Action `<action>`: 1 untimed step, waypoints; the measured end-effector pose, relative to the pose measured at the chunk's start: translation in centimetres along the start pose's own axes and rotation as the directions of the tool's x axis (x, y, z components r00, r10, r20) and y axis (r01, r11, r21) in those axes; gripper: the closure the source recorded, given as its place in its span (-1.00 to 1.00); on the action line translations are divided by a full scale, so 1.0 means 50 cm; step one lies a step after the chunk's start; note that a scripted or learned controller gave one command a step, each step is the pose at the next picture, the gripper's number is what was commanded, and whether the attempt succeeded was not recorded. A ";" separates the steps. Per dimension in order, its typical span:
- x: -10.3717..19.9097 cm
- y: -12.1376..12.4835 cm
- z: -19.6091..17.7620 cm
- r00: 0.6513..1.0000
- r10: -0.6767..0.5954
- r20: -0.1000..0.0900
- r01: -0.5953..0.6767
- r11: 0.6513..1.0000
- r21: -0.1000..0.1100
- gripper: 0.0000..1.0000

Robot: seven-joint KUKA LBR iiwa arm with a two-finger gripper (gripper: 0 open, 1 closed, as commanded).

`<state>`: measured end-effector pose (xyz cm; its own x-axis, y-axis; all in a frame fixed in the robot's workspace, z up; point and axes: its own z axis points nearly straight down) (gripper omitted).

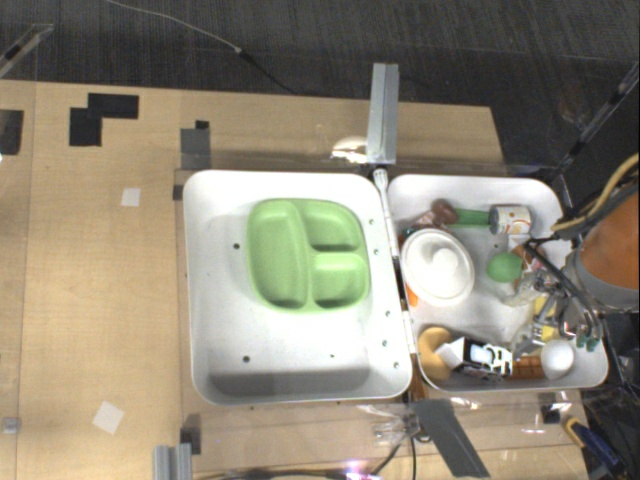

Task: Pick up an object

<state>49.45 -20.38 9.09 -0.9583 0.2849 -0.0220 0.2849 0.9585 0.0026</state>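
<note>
The right white bin (470,184) holds a jumble of small objects. A white bowl (437,264) sits at its left, with a brown lump (443,212) and a labelled cylinder (510,218) behind it. Right of the bowl lies a green ball (504,266). Along the front wall are a tan cup (431,345), a black-and-white item (484,358) and a white ball (556,358). My gripper (546,310) hangs low over the bin's right side, between the green ball and the white ball, amid cables and yellow parts. Nothing is plainly seen in its grasp.
The left bin (215,298) carries a green divided plate (305,253). A metal post (383,118) stands behind the wall shared by the bins. The arm's orange band (610,253) overhangs the right bin's right edge. Wooden bench top (90,298) stretches to the left.
</note>
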 end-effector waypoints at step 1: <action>-0.012 0.004 -0.029 1.000 -0.007 0.019 0.007 1.000 0.001 1.00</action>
<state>50.05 -20.35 10.56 -0.9596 0.2782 -0.0413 0.2784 0.9605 0.0017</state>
